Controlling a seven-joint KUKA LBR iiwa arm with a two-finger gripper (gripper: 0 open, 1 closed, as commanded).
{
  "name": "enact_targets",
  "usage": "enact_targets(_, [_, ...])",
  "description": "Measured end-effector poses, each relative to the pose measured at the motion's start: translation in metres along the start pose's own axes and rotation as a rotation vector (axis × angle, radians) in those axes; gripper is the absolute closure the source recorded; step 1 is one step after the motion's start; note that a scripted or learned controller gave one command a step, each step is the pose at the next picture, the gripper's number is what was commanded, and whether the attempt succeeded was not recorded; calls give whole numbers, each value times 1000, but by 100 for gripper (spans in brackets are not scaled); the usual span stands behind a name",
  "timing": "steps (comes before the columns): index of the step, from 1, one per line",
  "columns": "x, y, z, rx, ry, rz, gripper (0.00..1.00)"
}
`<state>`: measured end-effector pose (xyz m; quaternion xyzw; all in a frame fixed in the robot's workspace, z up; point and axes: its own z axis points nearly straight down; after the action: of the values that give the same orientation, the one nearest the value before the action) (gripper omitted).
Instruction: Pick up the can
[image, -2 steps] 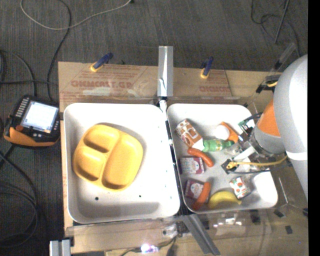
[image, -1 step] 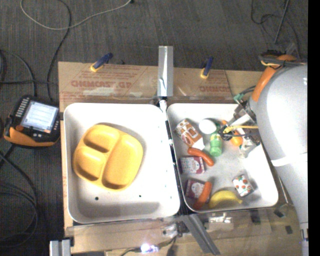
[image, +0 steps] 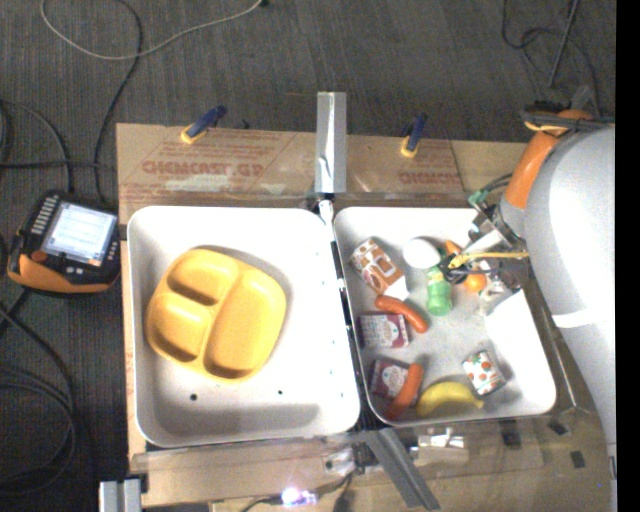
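In the right bin (image: 540, 345) a short dark-red labelled item that looks like the can (image: 383, 330) lies left of centre. A second similar dark-red one (image: 386, 376) lies just below it, with an orange-red sausage (image: 408, 386) resting against it. My gripper (image: 482, 268) hangs over the bin's upper right part, beside a green bottle (image: 438, 291) and a small orange piece (image: 472, 282). It is well to the right of and above both dark-red items, touching neither. Nothing is seen held in it.
Also in the right bin: a brown-and-white carton (image: 376, 263), a white round object (image: 421, 252), a red sausage (image: 402, 312), a banana (image: 448, 397) and a small strawberry box (image: 482, 372). The left bin (image: 150, 410) holds a yellow divided tray (image: 216, 312). A pendant (image: 68, 240) lies at far left.
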<state>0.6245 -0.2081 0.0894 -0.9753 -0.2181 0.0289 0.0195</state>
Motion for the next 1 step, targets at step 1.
enact_targets(1, [0,13,-138,-47,49,234,100])
